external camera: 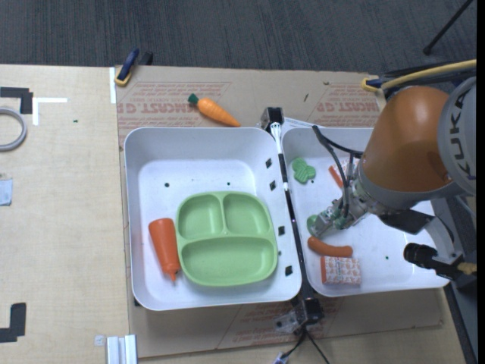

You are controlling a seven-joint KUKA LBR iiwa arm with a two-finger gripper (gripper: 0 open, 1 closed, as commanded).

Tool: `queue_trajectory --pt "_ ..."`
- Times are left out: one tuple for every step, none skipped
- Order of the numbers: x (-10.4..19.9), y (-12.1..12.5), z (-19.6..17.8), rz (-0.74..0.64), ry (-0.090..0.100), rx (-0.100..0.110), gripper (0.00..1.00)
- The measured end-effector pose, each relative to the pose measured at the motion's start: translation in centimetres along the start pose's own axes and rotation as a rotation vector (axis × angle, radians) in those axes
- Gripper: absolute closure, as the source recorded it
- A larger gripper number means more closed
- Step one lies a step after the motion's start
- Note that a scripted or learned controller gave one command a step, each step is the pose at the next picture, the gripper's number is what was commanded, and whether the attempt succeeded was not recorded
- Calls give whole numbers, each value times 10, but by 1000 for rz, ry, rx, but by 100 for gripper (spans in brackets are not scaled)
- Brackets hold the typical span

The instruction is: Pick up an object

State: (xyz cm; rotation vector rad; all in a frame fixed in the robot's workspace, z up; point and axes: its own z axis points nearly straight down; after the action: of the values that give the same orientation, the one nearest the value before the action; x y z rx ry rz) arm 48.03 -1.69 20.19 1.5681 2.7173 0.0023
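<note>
Camera view, claw (324, 222) low in right bin (394, 275), orange sausage (330, 246) just below, grip state unclear.

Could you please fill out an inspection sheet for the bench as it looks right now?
Surface: cardboard-covered bench bearing the left bin and the right bin side by side.
Job's things: left bin holds a green divided plate with a large carrot at its left; right bin holds a green leafy toy, an orange sausage-like piece and a small packet.
Clutter: a small carrot on the cardboard behind the bins; a blue clip at the cardboard's far edge.
Grippers: hand low in the right bin, above the orange sausage-like piece; nothing visibly held.
Cables: black cable running along the arm.
Surroundings: dark carpet beyond the bench.
</note>
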Motion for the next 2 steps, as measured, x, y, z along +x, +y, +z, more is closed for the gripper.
queue_trajectory --pt "0 0 0 0 0 0 0" --pt "19 9 10 -264 3 2 0"
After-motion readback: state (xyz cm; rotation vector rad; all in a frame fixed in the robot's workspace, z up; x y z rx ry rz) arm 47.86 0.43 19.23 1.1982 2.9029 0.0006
